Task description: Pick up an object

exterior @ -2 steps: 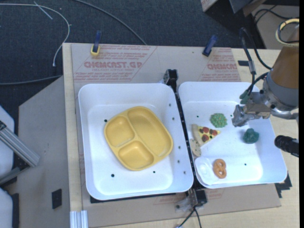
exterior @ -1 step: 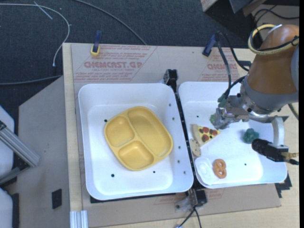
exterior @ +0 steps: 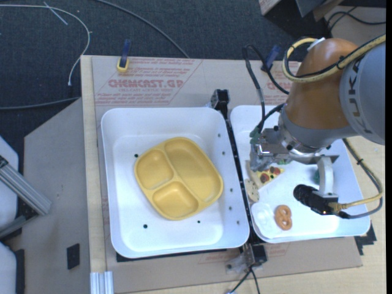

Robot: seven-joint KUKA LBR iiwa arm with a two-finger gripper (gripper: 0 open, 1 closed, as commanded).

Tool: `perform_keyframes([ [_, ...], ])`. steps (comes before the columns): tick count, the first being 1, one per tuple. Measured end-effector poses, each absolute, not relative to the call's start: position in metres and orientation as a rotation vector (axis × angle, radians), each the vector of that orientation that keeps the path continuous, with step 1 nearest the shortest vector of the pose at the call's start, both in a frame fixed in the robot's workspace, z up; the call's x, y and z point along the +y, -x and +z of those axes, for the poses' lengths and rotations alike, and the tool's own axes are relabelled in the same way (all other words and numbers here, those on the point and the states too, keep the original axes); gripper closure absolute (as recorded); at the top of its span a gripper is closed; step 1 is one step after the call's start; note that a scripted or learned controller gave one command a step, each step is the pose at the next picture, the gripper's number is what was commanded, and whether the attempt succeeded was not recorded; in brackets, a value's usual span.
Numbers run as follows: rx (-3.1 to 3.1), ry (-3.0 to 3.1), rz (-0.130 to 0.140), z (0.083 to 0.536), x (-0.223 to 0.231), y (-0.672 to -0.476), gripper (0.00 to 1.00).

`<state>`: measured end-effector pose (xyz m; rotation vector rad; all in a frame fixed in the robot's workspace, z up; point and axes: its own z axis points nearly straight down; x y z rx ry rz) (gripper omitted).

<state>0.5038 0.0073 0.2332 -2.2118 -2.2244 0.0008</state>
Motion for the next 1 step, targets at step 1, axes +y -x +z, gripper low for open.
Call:
perform_keyframes([
  [1,-2.226,2.213,-0.001,0.2193,0.0612,-0.5147,1.0],
])
